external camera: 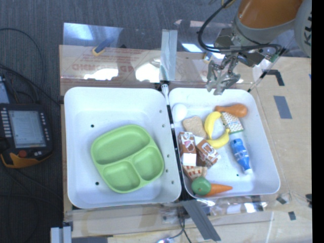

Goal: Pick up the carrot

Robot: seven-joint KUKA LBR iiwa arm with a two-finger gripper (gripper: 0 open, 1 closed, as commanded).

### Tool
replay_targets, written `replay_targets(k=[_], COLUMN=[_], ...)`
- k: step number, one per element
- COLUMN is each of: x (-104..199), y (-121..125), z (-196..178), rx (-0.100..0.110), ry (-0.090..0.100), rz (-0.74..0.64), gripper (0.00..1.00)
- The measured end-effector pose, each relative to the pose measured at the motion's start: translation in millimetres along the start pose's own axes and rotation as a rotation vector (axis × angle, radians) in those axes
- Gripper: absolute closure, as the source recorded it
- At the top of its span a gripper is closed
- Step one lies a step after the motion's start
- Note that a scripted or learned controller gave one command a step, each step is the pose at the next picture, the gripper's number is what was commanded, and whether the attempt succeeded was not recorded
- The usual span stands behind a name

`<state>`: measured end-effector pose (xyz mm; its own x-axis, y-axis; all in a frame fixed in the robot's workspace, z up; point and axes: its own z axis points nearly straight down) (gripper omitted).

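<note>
At far left, off the bench, a teach pendant (24,132) with a grey screen, lying on dark carpet.

On the bench, 2 white bins side by side. In the left bin (81,105), a green divided plate (127,158) with 3 compartments, a little toward the near right corner.

In the right bin (263,151), many small things. Near the far left corner, a white egg (179,110). Just in front, a slice of bread (193,126). Along the left wall, some brown and white packets (195,153), crowded together. At the near edge, a green round fruit (201,186), and touching it on the right, the carrot (220,189), orange, lying flat with the tip toward the right. In the middle, a yellow banana (213,129), curved. Close to the far edge, an orange drumstick-like thing (233,109). Toward the right wall, a blue bottle (241,155), lying down.

Above the far edge of the right bin, the gripper (221,85), hanging under the orange band, well apart from the carrot. Fingers pointing down, with nothing between; apart or together, cannot tell.
</note>
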<state>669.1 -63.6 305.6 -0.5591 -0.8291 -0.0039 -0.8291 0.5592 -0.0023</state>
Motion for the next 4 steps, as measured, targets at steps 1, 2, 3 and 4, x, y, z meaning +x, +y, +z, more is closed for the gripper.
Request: replay_targets(k=[1, 2, 3, 4], x=[75, 44, 28, 28], y=[-51, -30, -13, -17], z=[-16, -29, 15, 57], rx=[0.001, -0.001, -0.007, -0.009], ry=[-0.001, -0.003, -0.003, -0.004], rz=[-0.4, -0.817, -1.067, -1.328], gripper=[1.0, 1.0, 1.0, 1.0])
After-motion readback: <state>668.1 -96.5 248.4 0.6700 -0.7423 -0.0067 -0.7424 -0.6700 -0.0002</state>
